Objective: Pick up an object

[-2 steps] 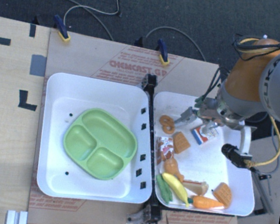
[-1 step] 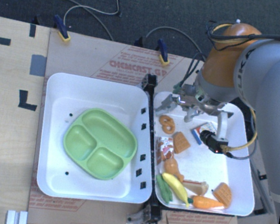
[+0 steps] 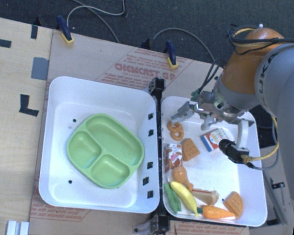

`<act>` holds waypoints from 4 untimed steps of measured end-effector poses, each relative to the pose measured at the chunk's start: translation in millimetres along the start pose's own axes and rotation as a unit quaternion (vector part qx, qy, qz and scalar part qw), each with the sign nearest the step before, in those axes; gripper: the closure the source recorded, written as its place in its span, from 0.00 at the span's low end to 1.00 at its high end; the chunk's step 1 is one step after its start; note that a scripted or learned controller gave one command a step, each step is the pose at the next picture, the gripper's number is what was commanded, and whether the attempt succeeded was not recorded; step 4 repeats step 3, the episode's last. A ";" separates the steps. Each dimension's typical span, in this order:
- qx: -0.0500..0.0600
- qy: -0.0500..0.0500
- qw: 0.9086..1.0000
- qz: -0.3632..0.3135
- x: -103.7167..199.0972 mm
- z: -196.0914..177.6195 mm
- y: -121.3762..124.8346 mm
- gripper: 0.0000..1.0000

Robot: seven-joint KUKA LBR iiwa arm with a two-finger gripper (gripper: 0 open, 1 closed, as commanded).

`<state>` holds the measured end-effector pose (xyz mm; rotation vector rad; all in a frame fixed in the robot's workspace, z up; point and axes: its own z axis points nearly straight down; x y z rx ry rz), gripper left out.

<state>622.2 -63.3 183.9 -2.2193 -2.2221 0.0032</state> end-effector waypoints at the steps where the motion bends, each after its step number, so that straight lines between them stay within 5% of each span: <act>1: 0.001 0.000 1.000 0.001 -32.6 86.3 -2.3 0.00; 2: -0.003 0.000 1.000 0.000 -42.3 97.4 -26.3 0.00; 3: -0.003 0.000 1.000 0.000 -42.9 87.8 -26.6 1.00; 4: -0.003 0.000 1.000 0.000 -42.9 87.8 -26.6 1.00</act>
